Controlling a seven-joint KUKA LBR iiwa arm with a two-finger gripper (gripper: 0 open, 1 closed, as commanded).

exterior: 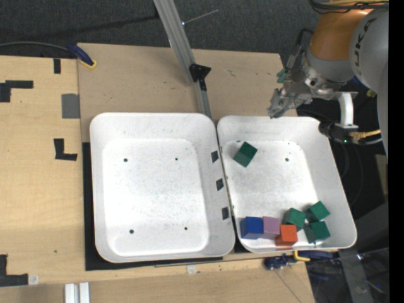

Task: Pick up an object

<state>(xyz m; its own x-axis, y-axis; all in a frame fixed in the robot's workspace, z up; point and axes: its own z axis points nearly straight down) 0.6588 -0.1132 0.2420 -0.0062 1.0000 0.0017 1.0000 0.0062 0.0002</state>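
My gripper point(278, 110) hangs over the far rim of the right bin point(328, 163), near its back edge, with nothing seen between its fingers. A lone green block point(245, 153) lies tilted in the right bin's far left part, below and to the left of the gripper. At the bin's near edge sits a cluster: a blue block point(252, 226), a lilac block point(271, 226), an orange block point(288, 234) and three green blocks point(309, 221).
The left bin point(107, 169) lies beside the right one. A slanted metal rail point(180, 40) runs from the top down to the gap between the bins. Cables and a black fitting point(344, 131) lie right of the right bin.
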